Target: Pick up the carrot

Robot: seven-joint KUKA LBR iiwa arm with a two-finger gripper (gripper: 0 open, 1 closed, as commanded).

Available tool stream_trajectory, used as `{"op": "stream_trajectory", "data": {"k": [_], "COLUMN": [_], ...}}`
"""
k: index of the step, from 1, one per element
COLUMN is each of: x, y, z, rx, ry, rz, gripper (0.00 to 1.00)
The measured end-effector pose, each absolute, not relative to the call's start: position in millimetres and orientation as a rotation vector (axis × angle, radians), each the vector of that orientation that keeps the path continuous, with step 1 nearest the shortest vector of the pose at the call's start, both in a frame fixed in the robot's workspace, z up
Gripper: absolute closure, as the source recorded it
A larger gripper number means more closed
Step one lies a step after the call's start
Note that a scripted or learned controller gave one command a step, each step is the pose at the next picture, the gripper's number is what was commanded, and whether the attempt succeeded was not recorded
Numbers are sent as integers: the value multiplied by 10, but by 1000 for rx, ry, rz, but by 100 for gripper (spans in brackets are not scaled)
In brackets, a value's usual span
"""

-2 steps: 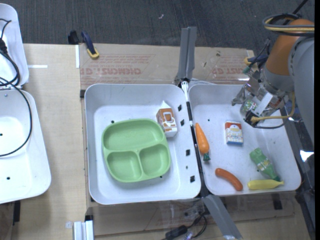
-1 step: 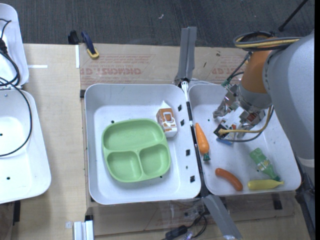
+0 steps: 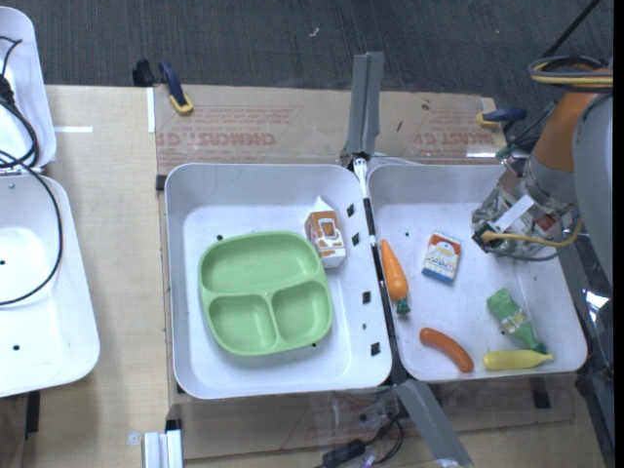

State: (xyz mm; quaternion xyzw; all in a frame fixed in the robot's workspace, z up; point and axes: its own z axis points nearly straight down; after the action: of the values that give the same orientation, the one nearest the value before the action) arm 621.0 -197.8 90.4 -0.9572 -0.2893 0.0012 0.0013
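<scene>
Carrot [image 3: 393,273] lies against right bin's [image 3: 570,305] left wall; pincer [image 3: 502,230] state unclear.

We look down on a robotics lab bench, two white bins [image 3: 185,291] on cardboard sheeting [image 3: 253,125] held by clamps [image 3: 174,86], toy food inside, loose black cables [image 3: 29,144] at left, dark carpet [image 3: 244,18] beyond.

The grey arm [image 3: 585,135] is reaching in from the right, its gripper [image 3: 499,227] hanging low, pointing left and downward.
</scene>
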Motion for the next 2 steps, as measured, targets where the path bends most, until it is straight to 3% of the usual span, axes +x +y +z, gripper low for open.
{"op": "stream_trajectory", "data": {"k": [1,2], "x": [6494,6457], "y": [-1360,-1365], "z": [911,967], "rx": [-2953,-2942], "ry": [-1073,-1069], "rz": [3,33], "gripper": [0,100]}}
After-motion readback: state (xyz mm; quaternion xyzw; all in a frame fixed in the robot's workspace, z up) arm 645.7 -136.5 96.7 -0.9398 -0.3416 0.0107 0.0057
